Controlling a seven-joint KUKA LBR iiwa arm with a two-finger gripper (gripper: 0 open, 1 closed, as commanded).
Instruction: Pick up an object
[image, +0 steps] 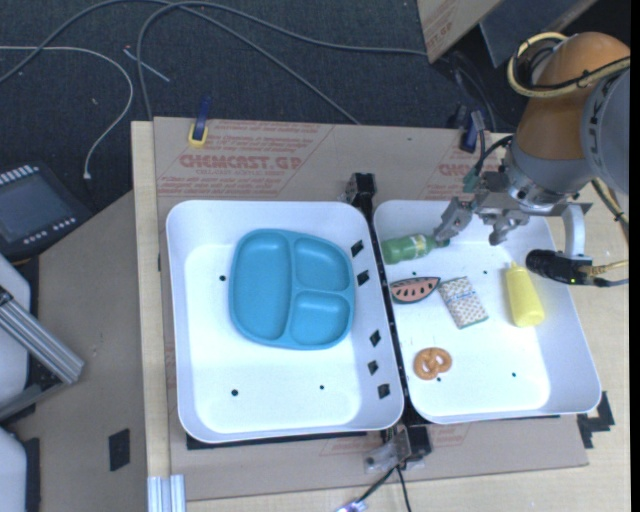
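You're seeing red "CHEMCAST GP" print running across the bench sheet, a blue divided plate lying in the left bin, a green bottle sitting top-left in the right bin, and the gripper hovering beside it, fingers spread, gripping nothing.

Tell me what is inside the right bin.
In the right bin: green bottle, watermelon slice, patterned packet, yellow bottle, pretzel. The gripper covers the rear part.
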